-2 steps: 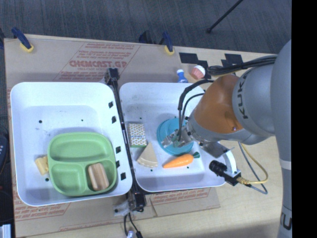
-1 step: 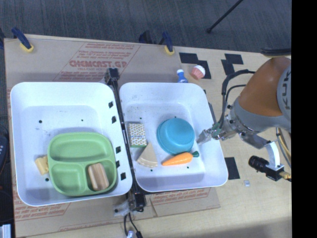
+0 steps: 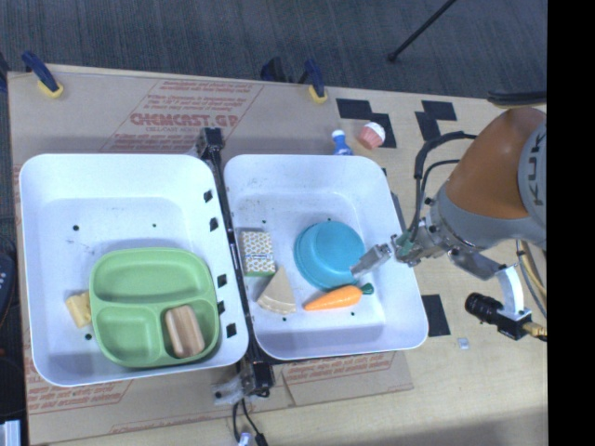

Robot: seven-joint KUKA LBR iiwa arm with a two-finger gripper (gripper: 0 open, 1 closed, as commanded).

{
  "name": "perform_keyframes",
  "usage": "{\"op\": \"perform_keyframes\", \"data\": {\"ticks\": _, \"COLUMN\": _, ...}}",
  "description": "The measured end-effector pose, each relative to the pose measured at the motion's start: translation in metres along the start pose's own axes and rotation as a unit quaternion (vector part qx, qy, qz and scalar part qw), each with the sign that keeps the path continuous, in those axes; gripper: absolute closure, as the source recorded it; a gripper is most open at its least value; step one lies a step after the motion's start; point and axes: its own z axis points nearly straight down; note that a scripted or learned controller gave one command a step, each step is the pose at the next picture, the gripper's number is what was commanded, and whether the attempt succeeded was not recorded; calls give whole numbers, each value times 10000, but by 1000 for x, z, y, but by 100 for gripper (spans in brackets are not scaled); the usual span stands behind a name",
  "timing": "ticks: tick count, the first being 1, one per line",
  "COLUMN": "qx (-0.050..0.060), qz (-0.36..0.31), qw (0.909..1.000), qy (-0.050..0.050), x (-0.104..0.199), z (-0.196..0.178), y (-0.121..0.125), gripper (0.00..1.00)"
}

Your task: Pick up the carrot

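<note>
The approach is under way: the arm's metal tool (image 3: 370,260), its spread impossible to tell, hovers just above the small orange carrot (image 3: 333,298); next, descend squarely.

One fixed camera looks down aslant on both bins (image 3: 37,184).

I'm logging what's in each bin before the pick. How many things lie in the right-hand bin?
4. A blue bowl sits mid-bin; the carrot lies just in front of it; a patterned sponge rests by the left wall, a beige wedge below it. Something smaller may hide under the bowl.
</note>
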Motion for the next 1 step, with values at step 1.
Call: {"op": "perform_keyframes", "data": {"ticks": 1, "qx": 49, "qz": -111, "qw": 9999, "qy": 43, "x": 52, "z": 105, "y": -4, "gripper": 0}}
